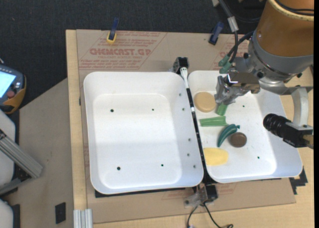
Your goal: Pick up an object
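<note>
Two white bins sit side by side on a brown cardboard sheet (124,47). The left bin (134,172) fills the middle of the frame. The right bin (264,167) holds a few small things. A round tan piece (204,102) lies near its upper left part. Just below it lies a flat light green piece (213,121). Under that is a dark green curved thing (228,133), touching a brown round thing (238,140) on its right. A yellow piece (216,156) lies near the bin's lower left corner.

The gripper (225,97) hangs low over the upper part of the right bin, just right of the tan piece. A green thing (221,109) pokes out under its tip. I cannot tell if it is held.

A blue clip (113,31) sits at the upper left of the cardboard.
</note>
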You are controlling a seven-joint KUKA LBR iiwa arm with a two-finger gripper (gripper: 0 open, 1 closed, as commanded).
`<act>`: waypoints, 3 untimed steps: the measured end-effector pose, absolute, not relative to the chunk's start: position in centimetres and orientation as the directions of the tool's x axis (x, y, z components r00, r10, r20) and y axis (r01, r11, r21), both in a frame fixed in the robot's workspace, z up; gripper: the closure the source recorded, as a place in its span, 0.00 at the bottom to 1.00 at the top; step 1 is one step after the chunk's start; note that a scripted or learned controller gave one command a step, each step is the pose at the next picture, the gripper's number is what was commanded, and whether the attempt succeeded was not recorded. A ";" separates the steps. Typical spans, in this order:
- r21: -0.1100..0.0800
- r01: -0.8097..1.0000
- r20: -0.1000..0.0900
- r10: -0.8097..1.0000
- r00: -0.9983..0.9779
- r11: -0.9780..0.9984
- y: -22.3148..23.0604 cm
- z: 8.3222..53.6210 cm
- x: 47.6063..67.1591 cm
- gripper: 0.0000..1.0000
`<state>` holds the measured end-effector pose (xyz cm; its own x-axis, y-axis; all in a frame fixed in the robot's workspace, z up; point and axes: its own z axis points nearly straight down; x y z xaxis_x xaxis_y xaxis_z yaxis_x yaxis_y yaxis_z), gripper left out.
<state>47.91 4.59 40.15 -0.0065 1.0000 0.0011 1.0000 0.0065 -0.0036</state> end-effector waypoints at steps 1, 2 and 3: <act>-0.005 1.000 0.000 1.000 0.001 -0.001 4.6 36.4 47.9 1.00; 0.015 1.000 0.002 1.000 -0.003 0.003 6.9 47.7 50.8 1.00; -0.013 1.000 -0.002 1.000 0.004 -0.004 4.9 37.3 47.9 1.00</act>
